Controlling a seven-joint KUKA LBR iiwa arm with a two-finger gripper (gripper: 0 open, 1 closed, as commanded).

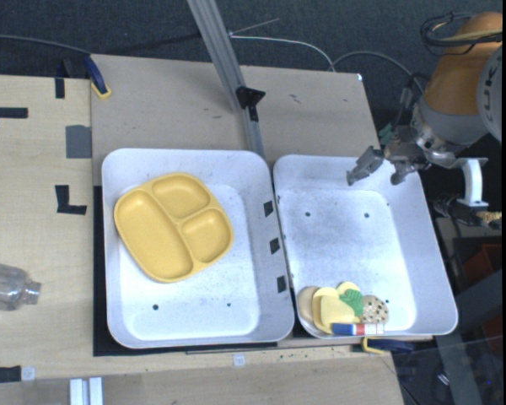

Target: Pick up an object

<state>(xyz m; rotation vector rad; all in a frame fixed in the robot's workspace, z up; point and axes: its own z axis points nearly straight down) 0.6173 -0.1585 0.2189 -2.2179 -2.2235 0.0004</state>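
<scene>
Bench (320, 116) is carrying two white bins side by side. Left bin (135, 319): yellow divided plate (174, 226) lying toward its far-left corner. Right bin (430, 294): cluster of small objects (344, 309) sitting at its near edge. My claw (376, 169) is hovering over the right bin's far-right corner, fingers apart, holding nothing. Pick judged not yet begun; everything is remaining.

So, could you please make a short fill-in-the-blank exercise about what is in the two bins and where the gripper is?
1. The yellow divided plate lies in the ____ bin.
2. That plate has ____ compartments.
3. The pile of small objects sits in the ____ corner of the right bin, as the camera sees it.
4. The gripper hovers over the far edge of the ____ bin.

Missing words: left; three; near left; right
</scene>
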